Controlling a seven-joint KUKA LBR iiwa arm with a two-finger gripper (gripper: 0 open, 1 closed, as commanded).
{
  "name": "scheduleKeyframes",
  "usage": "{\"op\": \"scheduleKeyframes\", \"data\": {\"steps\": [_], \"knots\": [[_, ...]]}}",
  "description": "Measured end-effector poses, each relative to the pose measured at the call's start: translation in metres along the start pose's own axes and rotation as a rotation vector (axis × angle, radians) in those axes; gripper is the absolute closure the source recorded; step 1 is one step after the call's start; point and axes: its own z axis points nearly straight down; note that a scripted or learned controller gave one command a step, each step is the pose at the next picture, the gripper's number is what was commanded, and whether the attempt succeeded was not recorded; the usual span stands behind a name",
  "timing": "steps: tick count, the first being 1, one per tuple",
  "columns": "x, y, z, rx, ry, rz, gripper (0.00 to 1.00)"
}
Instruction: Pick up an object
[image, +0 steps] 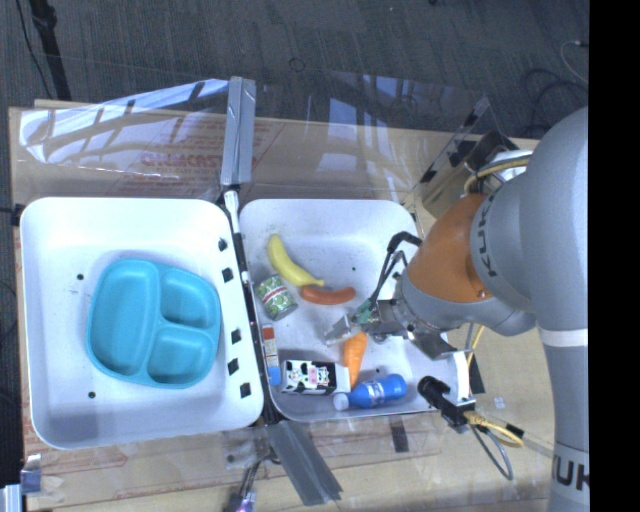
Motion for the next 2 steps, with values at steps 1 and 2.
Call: {"op": "scheduleKeyframes", "data": {"steps": [1,2], "knots": [[0.001,0.001,-0.009,0.001,0.002,-0.007,1.00],[0.016,-0.003,-0.154,-0.003,-0.002,0.006,1.00]]}}
